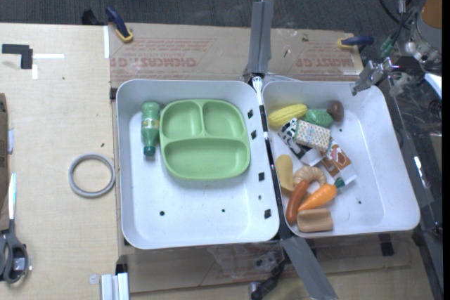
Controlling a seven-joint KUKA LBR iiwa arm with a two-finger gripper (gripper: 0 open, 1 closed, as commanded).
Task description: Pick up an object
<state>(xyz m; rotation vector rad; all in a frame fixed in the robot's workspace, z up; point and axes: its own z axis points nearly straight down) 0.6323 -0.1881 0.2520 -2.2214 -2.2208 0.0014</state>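
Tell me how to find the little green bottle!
Look in the left white bin, where the big green divided plate sits. The little green bottle lies just left of that plate. It is the one thin, bottle-shaped thing there, with a yellowish label.

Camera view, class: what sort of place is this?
Probably a robot lab workbench: two white bins, one holding a green divided plate, the other toy food like a carrot, with the gripper at the bin's corner.

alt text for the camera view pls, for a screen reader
Two white bins sit side by side: the left bin holds a green divided plate and a small green bottle, the right bin a pile of toy food. The gripper hangs over the right bin's far right corner.
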